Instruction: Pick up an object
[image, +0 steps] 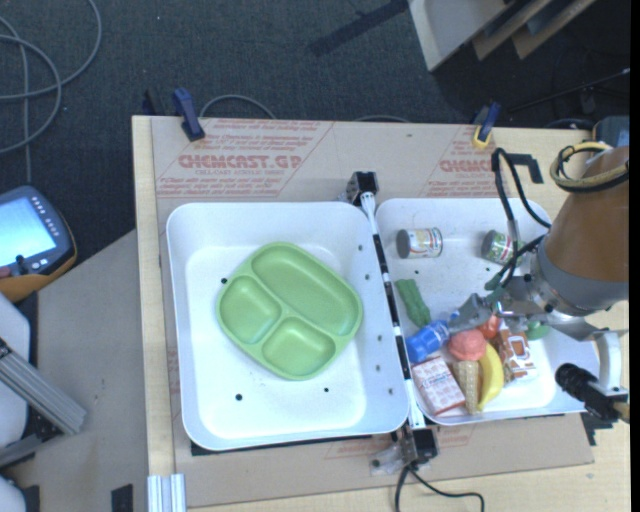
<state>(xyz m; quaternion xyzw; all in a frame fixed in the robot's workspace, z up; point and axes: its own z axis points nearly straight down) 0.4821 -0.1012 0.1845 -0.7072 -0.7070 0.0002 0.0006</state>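
- The toy food pile (470, 365) lies in the right bin (440, 225), at its near side (banana, carton and red fruit, touching one another).
- These look light, stiff and smooth; the red fruit (466, 345) seems best gripped across its middle.
- The gripper (505, 312) is just above the pile; how far it is open I cannot tell, and no item shows in its grasp.

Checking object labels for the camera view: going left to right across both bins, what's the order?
Green divided plate → green block → small can lying on its side → blue bottle → pink ball → banana. The cluster under the hand overlaps, so I left out its other items.
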